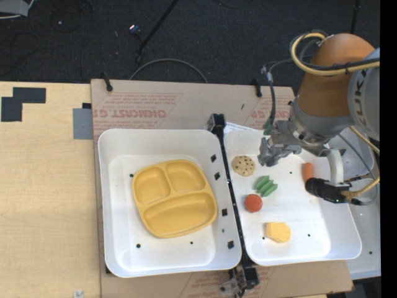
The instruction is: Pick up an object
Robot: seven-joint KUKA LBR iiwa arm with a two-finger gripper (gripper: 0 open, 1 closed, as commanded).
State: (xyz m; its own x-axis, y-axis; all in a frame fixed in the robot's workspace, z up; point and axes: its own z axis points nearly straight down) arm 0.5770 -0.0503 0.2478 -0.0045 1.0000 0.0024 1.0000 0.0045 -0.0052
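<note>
Cardboard sheet: red print, upside down, unreadable.

The divided plate is yellow and lies in a white bin. The cookie is tan with dark specks, the tomato red, the beans green, the cheese wedge yellow.

Even overhead light fell bright on the white bins, nearly washing them out; the floor behind stayed dim, shadows soft, focus slightly grainy.
</note>
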